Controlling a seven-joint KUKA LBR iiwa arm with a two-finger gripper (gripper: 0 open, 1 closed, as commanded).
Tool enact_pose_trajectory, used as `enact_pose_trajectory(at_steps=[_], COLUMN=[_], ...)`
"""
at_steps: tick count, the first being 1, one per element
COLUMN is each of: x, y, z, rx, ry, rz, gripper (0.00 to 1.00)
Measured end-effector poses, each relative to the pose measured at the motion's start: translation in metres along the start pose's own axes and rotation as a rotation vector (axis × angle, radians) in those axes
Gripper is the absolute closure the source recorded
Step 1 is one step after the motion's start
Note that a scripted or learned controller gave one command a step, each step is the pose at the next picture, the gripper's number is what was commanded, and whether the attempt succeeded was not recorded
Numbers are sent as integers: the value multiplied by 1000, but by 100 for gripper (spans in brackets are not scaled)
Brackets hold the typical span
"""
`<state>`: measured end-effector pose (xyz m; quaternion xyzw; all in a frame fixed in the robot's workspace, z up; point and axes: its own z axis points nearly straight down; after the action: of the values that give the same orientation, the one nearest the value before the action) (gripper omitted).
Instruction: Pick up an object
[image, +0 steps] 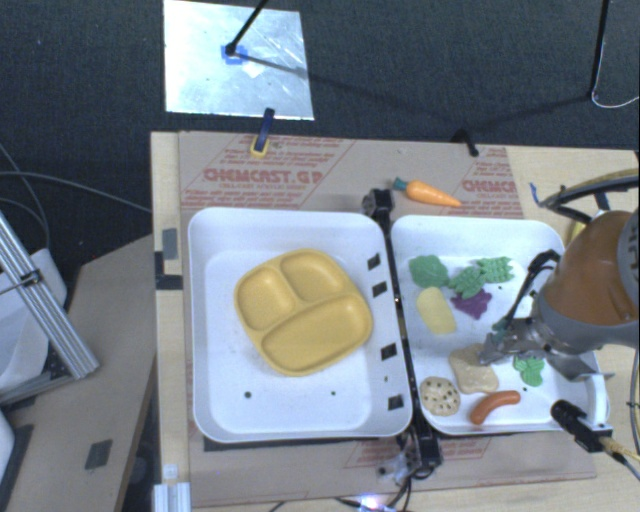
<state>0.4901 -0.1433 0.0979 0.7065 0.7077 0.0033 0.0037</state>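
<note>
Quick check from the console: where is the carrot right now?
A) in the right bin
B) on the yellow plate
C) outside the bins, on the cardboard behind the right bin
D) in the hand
C: the carrot lies on the cardboard just beyond the far rim of the right bin, apart from the yellow plate.

Two white bins (215, 300) are sitting side by side. One yellow plate (303, 310), one carrot (430, 193), one cookie (440, 396), one sausage (494, 405).
</note>
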Motion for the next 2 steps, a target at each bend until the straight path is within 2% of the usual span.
enact_pose_trajectory(at_steps=[2], x=[0], y=[2], z=[-20], rx=[-4], ry=[0], rz=[-1], gripper=[100])
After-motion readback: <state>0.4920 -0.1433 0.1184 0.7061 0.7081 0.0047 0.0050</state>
